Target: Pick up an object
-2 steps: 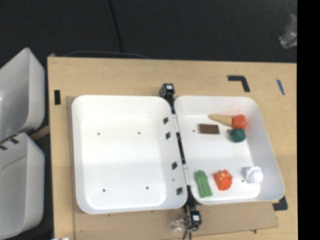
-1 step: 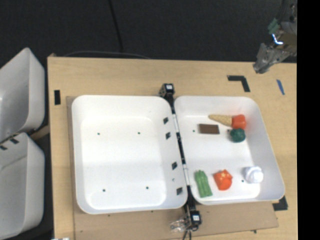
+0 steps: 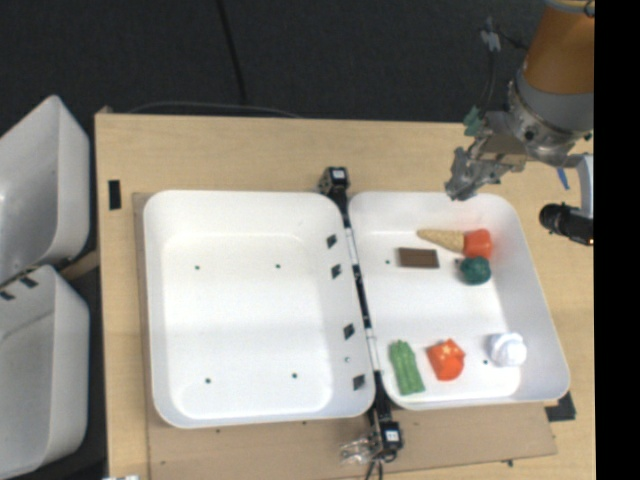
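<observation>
The hand (image 3: 466, 184) hovers at the right bin's (image 3: 530, 298) twelve-o'clock rim — grip state unclear, nothing visibly held — so approach is under way, needing descent onto the cone (image 3: 441, 238) below.

Both bins (image 3: 240, 308) are white on a tan tabletop (image 3: 120, 268). The right bin (image 3: 530, 298) holds a brown block (image 3: 417, 259), green strip (image 3: 405, 367), teal ball (image 3: 475, 271) and orange toy (image 3: 446, 359).
</observation>
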Robot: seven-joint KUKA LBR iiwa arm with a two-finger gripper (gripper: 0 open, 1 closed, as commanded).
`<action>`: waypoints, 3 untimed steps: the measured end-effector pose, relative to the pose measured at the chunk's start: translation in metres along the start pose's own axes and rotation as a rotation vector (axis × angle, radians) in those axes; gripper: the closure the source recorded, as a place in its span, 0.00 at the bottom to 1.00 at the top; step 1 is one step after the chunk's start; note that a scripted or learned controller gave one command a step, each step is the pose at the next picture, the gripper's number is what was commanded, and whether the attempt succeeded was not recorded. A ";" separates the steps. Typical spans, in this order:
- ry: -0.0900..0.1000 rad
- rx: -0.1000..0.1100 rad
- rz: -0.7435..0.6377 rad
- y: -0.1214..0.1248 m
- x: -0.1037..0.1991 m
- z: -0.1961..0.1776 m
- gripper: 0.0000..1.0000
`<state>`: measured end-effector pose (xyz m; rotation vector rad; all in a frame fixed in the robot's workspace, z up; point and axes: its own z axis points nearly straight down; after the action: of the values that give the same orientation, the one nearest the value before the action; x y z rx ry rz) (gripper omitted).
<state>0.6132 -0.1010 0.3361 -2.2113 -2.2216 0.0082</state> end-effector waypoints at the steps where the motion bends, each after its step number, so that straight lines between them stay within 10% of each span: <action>1: -0.003 -0.020 -0.002 0.051 0.029 -0.074 1.00; 3: -0.004 -0.012 0.006 0.069 0.014 -0.120 1.00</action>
<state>0.6832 -0.0873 0.4560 -2.2259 -2.2237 -0.0004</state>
